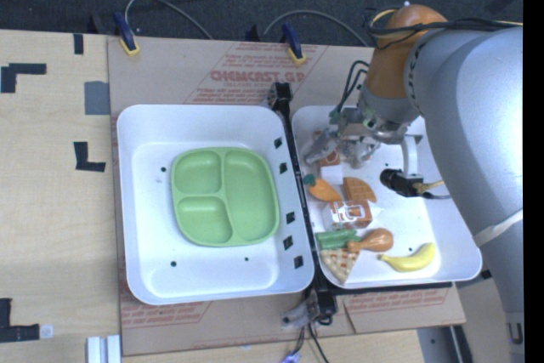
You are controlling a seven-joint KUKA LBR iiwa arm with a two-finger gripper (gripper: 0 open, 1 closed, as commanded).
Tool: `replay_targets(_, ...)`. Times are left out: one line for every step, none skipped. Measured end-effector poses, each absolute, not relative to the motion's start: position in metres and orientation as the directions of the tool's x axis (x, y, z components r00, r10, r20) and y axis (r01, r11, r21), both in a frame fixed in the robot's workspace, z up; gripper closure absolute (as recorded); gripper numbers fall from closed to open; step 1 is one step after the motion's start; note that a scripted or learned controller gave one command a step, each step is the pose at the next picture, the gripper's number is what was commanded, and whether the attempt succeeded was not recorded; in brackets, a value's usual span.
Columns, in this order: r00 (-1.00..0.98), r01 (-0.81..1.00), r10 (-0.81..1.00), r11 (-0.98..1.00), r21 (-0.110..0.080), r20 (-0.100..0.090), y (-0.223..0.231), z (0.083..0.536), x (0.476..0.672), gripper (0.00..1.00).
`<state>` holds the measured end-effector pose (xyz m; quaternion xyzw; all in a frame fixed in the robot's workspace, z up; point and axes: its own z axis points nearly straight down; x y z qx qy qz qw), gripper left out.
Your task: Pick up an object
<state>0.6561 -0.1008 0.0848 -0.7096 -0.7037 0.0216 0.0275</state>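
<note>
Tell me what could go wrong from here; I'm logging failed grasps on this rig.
1. The gripper is low over tightly packed toy food in the right bin, so it may nudge or catch two pieces, such as the carrot and the bread slice.
2. It is near the divider between the bins, so the fingers could strike it.

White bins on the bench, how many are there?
2. The left bin holds a green divided plate; the right bin holds toy food, with the end effector over its far end.
</note>
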Motion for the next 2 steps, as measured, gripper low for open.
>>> replay_targets(0.009, 0.998, 1.0, -0.009, -0.069, 0.007, -0.1003, 0.0845, 0.6569, 0.0)
replay_targets(-0.002, 1.0, 1.0, 0.002, 0.0, -0.002, -0.0974, 0.0849, 0.666, 0.0)
